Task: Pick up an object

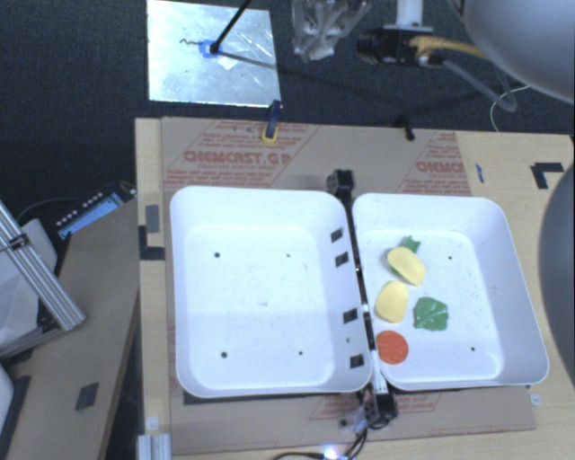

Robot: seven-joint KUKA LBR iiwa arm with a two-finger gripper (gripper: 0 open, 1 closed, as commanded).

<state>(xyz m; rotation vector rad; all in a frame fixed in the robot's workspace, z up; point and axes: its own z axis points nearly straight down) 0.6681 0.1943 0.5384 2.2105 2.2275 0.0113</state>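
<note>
Gripper high at the far edge of the view, pale grey and blurred, over dark floor beyond the counter. Open or closed: cannot tell at this blur. Nothing seen held in it. Just to its right, a black fitting with a yellow cable, then the broad grey bulk of the arm filling the upper right corner.

Well below the gripper, two shallow white plastic bins side by side on a brown cardboard sheet with red print, joined along the middle by a row of small black clips.

Right white bin – all four task pieces here, clustered near its left wall:
- yellow oval piece with a small green tip at its far end
- pale yellow rounded piece, just nearer to the camera, close to or touching the oval
- flat green leaf-shaped piece, just right of the rounded one
- orange-red disc, nearest the front rim, apart from the others

Left white bin – bare floor with a few small dark dots.

Further out: small yellow-and-blue clip at the far edge of the cardboard, shiny silver sheet on the floor behind it, slanted aluminium rail at the left edge.
</note>
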